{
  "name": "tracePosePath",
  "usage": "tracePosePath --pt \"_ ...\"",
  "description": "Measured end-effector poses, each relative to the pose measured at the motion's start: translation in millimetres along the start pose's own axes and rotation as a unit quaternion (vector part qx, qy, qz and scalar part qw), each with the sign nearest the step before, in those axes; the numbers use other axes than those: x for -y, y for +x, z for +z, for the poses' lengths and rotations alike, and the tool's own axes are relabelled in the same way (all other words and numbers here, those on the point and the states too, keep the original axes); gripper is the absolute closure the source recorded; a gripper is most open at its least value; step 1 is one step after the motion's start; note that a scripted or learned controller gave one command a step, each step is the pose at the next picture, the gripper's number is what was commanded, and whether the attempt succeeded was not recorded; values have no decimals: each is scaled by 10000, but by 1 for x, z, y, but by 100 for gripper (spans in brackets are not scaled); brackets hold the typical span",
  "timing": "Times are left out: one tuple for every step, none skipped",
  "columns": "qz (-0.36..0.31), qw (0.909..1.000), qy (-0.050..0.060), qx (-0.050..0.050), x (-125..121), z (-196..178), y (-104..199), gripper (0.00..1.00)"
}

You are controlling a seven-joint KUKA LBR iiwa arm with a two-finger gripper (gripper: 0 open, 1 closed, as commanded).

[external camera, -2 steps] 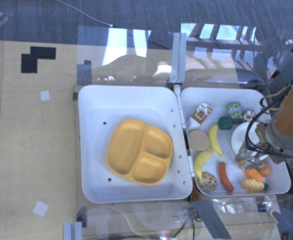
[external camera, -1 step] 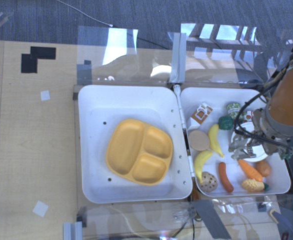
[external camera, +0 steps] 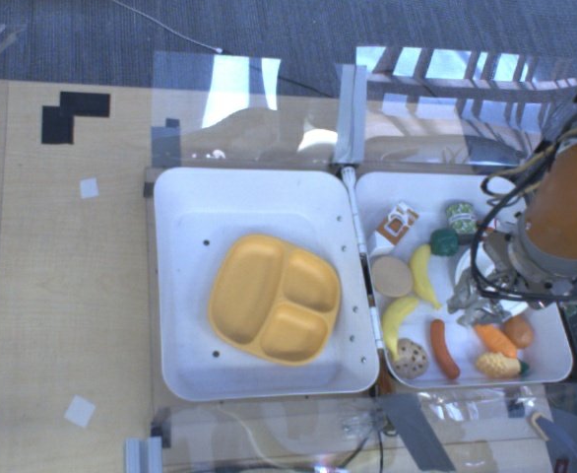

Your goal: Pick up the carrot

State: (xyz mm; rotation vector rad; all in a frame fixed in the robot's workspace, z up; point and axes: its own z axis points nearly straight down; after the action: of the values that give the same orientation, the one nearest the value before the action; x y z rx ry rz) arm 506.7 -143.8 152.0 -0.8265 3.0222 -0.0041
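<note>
A: Where is the carrot (external camera: 494, 339) sitting?

B: It is lying in the right bin (external camera: 560, 368), near the bin's front right corner, slanting between an orange-brown round piece (external camera: 520, 331) and a corn cob (external camera: 497, 366).

A: And the gripper (external camera: 480, 305)?

B: It is hanging over the right bin, just above and left of the carrot's upper end. I cannot tell how wide it is standing, and nothing is showing between its tips.

A: What else is lying in that bin?

B: 2 bananas (external camera: 424, 274), a sausage (external camera: 443, 348), a tan disc (external camera: 391, 276), a speckled brown piece (external camera: 412, 359), a small carton (external camera: 398, 224) and 2 green items (external camera: 459, 213).

A: And the left bin (external camera: 185, 264)?

B: It is holding 1 yellow divided plate (external camera: 275, 297) with 3 compartments.
</note>
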Motion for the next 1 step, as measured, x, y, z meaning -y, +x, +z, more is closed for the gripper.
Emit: tracePosePath --pt "-1052 9945 8 13 27 50 -28 100"
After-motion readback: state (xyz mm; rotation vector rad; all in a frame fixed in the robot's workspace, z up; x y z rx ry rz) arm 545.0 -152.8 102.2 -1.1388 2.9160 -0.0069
